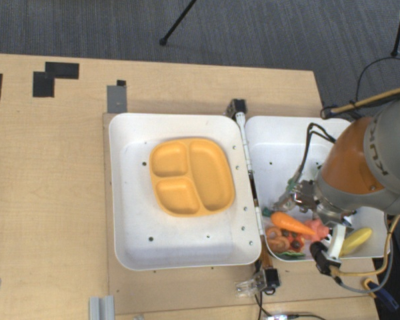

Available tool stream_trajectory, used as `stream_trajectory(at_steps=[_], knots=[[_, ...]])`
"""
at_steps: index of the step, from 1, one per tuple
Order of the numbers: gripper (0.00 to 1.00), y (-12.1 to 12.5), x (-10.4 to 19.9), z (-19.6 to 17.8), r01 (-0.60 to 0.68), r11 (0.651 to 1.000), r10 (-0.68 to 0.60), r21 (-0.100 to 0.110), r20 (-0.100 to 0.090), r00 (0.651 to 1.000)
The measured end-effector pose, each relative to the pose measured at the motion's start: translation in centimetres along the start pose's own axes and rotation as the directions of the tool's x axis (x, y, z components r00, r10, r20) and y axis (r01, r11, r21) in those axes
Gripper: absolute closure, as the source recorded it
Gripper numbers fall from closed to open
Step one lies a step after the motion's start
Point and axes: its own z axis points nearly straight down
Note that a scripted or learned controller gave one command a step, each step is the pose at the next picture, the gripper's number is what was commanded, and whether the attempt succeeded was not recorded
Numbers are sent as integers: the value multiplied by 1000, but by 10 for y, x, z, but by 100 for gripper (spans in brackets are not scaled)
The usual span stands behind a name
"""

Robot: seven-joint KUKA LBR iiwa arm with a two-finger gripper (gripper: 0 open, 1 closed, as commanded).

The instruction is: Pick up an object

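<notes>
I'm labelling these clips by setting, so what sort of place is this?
Most likely a robotics lab or test bench: a wooden bench bearing two white bins, a robot arm reaching over toy food such as a carrot and banana, with grey carpet behind.

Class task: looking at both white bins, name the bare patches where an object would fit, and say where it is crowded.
Left bin: bare floor rings the orange divided plate. Right bin: its far half is bare. Crowded: the right bin's near end, where carrot, banana and arm cluster.
</notes>
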Motion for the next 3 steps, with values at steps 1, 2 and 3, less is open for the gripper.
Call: stream_trajectory(at_steps=[1,2,3], knots=[[0,-1,3,0,-52,999,52,1,1,999],[0,99,-16,3,110,994,-110,8,0,994],[0,202,-57,-28,263,965,-263,10,-1,965]])
